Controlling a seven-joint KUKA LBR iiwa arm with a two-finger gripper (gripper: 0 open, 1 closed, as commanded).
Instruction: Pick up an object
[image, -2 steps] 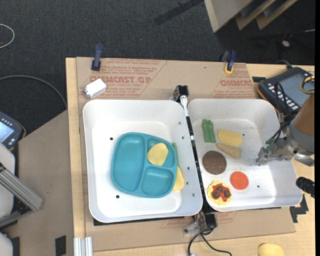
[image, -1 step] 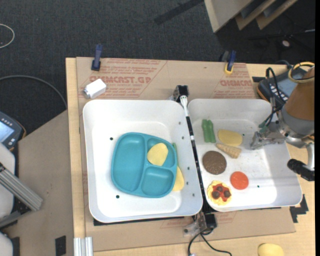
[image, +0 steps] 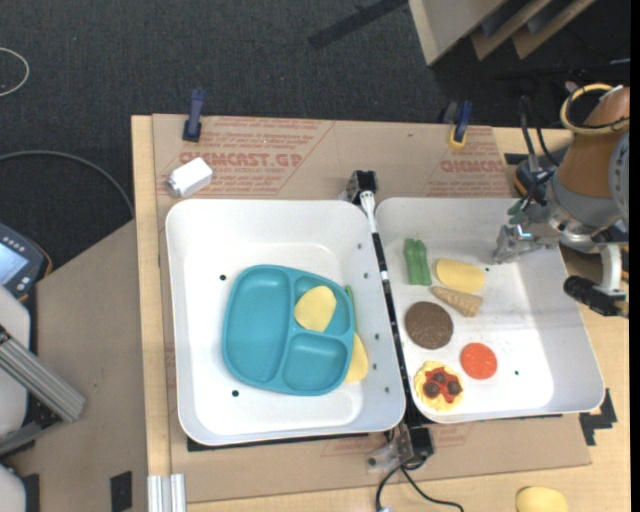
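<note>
Yellow wedge (image: 459, 274) sits in the right bin (image: 560, 390), just left of and below the gripper (image: 512, 240), untouched, pale and smooth; the pincer's state can't be made out.

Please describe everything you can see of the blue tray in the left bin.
The blue tray is a teal, plastic-looking plate with rounded corners and three compartments. It lies flat, slightly turned, on the floor of the left bin. A pale yellow piece rests in its upper right compartment. Another yellow piece sits at its lower right edge, partly hidden.
</note>
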